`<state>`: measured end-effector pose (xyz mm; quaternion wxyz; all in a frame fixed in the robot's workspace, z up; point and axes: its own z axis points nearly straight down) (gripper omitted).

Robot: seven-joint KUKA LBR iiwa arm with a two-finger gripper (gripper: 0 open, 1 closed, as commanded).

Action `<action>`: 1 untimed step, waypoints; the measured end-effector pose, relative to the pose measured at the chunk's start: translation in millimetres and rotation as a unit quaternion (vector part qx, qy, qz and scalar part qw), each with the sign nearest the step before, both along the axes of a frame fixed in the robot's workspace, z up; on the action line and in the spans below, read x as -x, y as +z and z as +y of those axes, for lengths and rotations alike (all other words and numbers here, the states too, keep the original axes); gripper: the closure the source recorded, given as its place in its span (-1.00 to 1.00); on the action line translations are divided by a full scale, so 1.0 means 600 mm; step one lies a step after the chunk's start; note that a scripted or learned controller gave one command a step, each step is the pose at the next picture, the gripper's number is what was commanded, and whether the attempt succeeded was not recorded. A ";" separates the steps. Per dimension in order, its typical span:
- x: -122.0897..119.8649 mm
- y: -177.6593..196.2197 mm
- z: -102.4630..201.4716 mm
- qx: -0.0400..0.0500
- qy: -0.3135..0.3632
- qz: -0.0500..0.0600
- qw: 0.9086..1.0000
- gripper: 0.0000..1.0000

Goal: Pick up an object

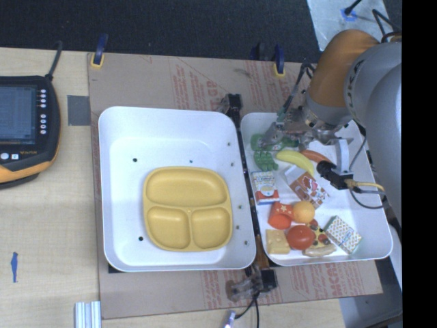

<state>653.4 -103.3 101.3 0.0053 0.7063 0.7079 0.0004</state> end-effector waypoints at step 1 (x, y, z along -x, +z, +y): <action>-0.007 0.000 0.004 0.001 -0.001 0.006 1.000 -1.00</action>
